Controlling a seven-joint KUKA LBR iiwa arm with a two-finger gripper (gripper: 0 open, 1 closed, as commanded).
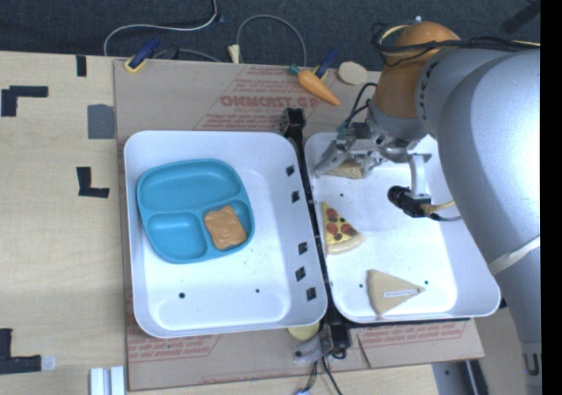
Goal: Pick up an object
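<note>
The arm enters from the right and reaches into the right bin (457,292). The gripper (344,156) sits low at the bin's upper left corner, directly over a tan object (349,171) lying on the bin floor. Whether the jaws are released or clenched cannot be told from this view.

Also in the right bin: a pizza slice (338,230) near the left wall, and a wedge (392,290) near the front edge.

The left bin (176,305) holds a blue tray (189,200) with a brown toast (226,227) in its lower right compartment.

A carrot (317,86) lies on the desk behind the bins.
</note>
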